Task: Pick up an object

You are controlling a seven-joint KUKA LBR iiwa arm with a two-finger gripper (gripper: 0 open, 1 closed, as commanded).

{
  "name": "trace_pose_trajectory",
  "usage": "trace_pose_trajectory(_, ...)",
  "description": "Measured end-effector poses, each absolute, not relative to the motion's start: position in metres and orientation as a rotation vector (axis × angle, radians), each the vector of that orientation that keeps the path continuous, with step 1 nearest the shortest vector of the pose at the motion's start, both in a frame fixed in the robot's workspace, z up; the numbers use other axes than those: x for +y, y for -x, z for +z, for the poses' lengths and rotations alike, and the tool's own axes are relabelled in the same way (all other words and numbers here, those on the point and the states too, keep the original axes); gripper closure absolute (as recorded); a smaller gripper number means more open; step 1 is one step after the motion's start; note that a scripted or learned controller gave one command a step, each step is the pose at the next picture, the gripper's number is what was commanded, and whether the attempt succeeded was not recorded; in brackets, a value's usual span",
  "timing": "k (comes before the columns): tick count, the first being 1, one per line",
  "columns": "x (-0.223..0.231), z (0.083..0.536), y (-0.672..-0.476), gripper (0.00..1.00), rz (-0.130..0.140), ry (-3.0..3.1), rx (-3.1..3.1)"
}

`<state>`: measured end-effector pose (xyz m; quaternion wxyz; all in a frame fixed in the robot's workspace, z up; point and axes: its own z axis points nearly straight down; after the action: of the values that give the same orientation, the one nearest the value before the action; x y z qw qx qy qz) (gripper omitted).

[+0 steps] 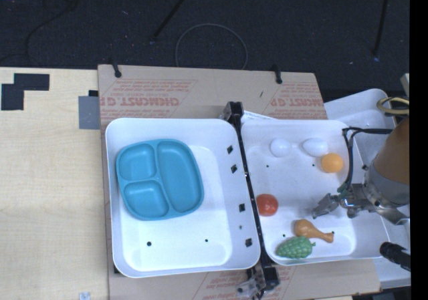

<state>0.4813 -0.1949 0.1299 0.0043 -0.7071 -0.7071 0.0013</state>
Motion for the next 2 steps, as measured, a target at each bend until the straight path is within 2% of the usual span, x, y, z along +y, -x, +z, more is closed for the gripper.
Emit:
trace_pose_trajectory(1, -0.194, 0.087, -0.482, 0.0, 0.0, 2.223, -2.22)
trace_pose_trajectory(2, -0.195, 0.099, -0.482, 1.0, -0.001, 2.227, -2.216)
